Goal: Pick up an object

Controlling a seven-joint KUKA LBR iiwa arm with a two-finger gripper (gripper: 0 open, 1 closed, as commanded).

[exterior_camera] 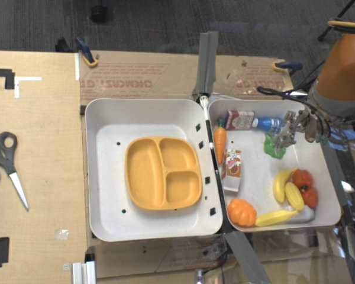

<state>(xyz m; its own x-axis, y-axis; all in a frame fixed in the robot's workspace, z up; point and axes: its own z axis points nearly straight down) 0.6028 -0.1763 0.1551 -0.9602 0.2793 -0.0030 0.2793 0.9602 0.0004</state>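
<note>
Tool [286, 132] first: it hangs at the upper right of the frame, low over the right bin [326, 218], directly above a small green object [274, 147] that lies near the bin's top edge. Whether its metal tips are spread or pressed together I cannot tell, as they blur against the green piece, and nothing is plainly pinched between them. This looks like the approach step of a pick, with the grasp itself not yet made.

Largest of the surroundings is the desk [35, 158], which carries scissors [9, 164] at the far left. Next comes the left bin [106, 218], holding a yellow divided plate [163, 173]. The right bin holds the loose candidates: a carrot [219, 142] along its left wall, a small carton [232, 169] beside it, a tube [254, 122] at the top, an orange pumpkin [242, 212] at the bottom, bananas [280, 185] and a tomato [302, 178] at lower right.

Judging from the position, the next move calls for settling straight down around the green object and closing squarely, since the piece is small and could slip aside.
</note>
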